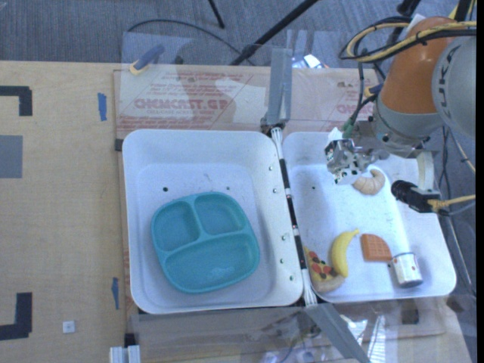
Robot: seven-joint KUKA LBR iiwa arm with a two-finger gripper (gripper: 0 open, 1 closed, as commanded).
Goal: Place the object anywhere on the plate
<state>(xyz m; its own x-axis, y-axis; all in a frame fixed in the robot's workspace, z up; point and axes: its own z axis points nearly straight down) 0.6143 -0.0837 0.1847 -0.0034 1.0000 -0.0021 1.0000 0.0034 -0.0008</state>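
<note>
The gripper (345,165) is seen low in the right bin (333,218) beside a croissant (370,181), apparently light and stiff, best pinched across its middle; the teal plate (204,240) lies in the left bin; jaw state cannot be told.

Plate (205,242) in left bin (144,157)

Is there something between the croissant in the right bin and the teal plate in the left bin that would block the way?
Yes. The raised rims where the two bins meet run between the croissant and the plate, so the croissant must be lifted over them. The hand sits right beside the croissant, with nothing visible between them.
</note>
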